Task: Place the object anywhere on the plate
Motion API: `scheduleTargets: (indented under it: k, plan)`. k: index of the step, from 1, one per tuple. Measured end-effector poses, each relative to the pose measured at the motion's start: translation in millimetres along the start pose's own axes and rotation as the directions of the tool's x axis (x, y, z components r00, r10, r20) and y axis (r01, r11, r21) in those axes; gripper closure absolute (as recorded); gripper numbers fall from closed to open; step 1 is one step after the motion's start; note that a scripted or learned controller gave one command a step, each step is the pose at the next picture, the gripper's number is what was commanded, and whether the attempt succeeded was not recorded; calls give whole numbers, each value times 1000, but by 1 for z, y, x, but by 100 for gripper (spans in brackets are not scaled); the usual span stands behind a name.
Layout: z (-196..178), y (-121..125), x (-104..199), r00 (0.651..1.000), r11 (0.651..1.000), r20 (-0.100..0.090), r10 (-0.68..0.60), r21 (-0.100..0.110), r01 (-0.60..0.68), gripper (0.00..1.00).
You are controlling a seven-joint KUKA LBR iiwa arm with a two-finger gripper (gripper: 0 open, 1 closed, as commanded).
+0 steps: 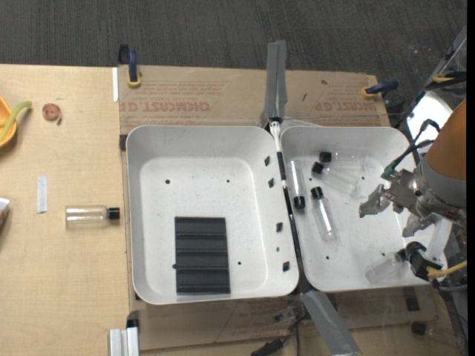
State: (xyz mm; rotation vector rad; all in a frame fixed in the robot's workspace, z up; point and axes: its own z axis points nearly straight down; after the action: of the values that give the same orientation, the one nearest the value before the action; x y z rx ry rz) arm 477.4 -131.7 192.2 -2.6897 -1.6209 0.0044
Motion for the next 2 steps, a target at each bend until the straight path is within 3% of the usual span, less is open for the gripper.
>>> scheduleTargets:
  k: [1, 2]
  plan:
    - [-33, 82, -27, 998, 998, 1, 63, 0, -63, 0]
    - [-68, 158, 21, 1000, 1000, 1, 12, -1, -12, 0]
